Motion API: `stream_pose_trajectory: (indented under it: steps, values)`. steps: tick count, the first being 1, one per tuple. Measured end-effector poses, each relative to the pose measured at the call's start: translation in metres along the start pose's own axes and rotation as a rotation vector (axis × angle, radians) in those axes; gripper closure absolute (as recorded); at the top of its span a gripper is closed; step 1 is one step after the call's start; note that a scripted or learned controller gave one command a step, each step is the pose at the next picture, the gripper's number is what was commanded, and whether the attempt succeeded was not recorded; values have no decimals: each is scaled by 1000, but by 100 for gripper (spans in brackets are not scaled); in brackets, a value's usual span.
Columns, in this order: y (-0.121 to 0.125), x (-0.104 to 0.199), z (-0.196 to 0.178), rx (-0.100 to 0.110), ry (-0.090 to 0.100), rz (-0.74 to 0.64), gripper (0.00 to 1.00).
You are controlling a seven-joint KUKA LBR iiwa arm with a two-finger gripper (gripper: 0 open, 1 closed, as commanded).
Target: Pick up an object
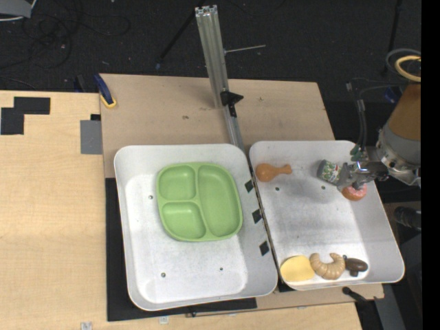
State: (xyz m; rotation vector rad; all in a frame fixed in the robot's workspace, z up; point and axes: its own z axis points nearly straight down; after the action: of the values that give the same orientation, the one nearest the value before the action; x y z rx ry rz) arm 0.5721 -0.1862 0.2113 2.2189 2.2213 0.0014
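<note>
The claw (359,172) is seen low over the far right corner of the right bin (385,253), carried in from the right on the grey arm (405,126) with its orange band. Whether it stands apart or together cannot be told; the metal parts at its tip are blurred against the bin's white wall. Nothing is visibly clamped in it.

Just below the claw, close enough to look in contact, a small pink ring-shaped object (355,192) is seen lying flat on the bin floor. Just to the claw's left a small greenish can-like object (329,171) is found, lying on its side with its long axis running roughly left to right, toward the claw. These two are judged the likeliest things to be picked, since only a short drop or a slight shift left would be called for.

Farther left of the claw, an orange drumstick-shaped toy (272,172) is placed near the bin's far left corner, its thin end pointing toward the claw. Well below the claw, along the near wall, a yellow disc (297,269), a tan curved pastry-like piece (328,266) and a small dark brown piece (356,265) are lined up, touching or nearly so.

Well to the left, the left bin (137,253) is occupied by a green divided plate (199,201). Both bins are borne by the bench (48,205).
</note>
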Motion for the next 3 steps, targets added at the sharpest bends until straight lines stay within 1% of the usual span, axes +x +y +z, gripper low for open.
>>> stream_pose_trajectory:
  steps: [1,2,3]
  values:
    - [11,58,-4,3,3,-5,100]
    - [17,107,1,5,3,-3,100]
    - [21,166,4,6,3,-5,100]
